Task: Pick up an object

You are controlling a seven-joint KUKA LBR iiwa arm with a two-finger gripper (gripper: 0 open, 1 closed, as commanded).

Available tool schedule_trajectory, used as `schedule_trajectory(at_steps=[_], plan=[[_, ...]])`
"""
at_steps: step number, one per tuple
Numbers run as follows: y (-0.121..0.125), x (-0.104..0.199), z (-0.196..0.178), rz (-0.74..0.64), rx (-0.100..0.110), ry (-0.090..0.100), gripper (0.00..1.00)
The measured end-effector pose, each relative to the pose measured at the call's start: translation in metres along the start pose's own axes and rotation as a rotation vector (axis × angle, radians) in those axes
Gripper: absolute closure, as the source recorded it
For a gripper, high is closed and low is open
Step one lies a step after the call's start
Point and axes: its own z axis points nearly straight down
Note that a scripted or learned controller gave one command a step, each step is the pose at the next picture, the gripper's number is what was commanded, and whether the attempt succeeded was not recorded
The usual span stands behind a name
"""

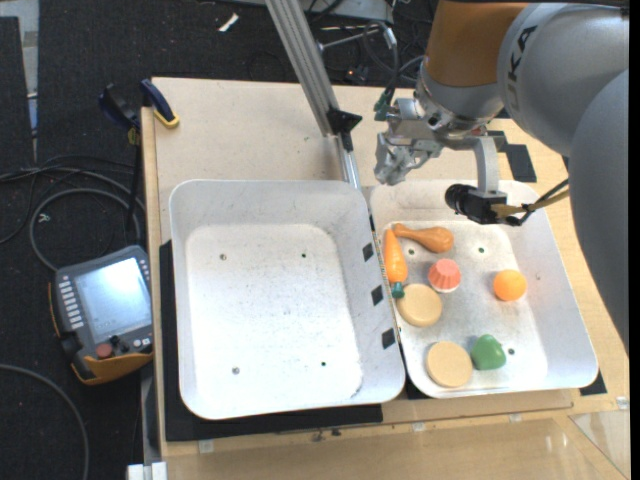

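Your right bin [560, 328] holds a carrot [396, 258], drumstick [424, 236], orange [510, 285], two biscuits [420, 305], a cupcake [445, 275] and a green piece [488, 352]. The end effector [398, 163] hangs at upper centre; grip state cannot be told.

Grey arm [560, 58] enters from upper right, orange band above wrist [470, 28], wrist bent downward, gripper [398, 160] pointing down and slightly left, hanging high with nothing visible between its fingers.
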Motion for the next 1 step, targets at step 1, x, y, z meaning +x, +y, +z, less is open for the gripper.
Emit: schedule_trajectory(at_steps=[1], plan=[[-0.0143,0.0567,0.0112,0.0,0.004,0.0,1.0]])
